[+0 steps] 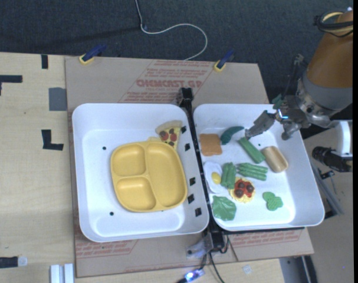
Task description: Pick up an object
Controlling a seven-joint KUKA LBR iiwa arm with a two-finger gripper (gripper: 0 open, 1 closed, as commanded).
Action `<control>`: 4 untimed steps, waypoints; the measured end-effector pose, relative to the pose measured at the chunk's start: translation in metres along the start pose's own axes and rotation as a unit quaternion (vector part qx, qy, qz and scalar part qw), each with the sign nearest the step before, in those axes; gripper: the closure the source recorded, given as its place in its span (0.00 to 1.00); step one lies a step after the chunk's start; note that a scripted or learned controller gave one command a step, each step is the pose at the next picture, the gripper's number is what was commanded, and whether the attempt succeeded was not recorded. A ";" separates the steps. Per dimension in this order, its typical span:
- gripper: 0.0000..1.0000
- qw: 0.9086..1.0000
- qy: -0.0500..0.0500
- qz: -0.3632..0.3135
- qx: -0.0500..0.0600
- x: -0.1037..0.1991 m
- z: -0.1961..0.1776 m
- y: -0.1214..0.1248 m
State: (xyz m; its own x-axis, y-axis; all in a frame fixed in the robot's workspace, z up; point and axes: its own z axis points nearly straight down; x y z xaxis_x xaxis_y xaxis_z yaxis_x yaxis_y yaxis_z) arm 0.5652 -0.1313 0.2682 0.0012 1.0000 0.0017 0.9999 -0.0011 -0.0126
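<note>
My gripper hangs open over the back right part of the right bin, with nothing between its fingers. Just below it lie a tan bread roll and a long green pod. Left of it are a dark teal pepper and a toast slice. Further forward sit green beans, a fried egg, spaghetti with tomato, broccoli and a lettuce leaf.
The left bin holds a yellow divided plate and a pizza slice at its back right. The bins sit on cardboard. A white cable lies behind them.
</note>
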 end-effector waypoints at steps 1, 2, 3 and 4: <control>0.00 1.000 -0.001 -0.001 -0.006 0.000 -0.006 0.002; 0.00 1.000 -0.001 -0.001 -0.003 0.009 0.042 -0.001; 0.00 1.000 -0.001 -0.001 -0.003 0.005 0.087 -0.001; 0.00 1.000 -0.001 -0.001 -0.003 0.004 0.131 -0.003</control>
State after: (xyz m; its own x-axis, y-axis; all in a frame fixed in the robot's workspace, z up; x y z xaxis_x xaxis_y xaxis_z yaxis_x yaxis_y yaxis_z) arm 0.5608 -0.1270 0.1371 -0.0008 1.0000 0.0002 1.0000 0.0008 -0.0066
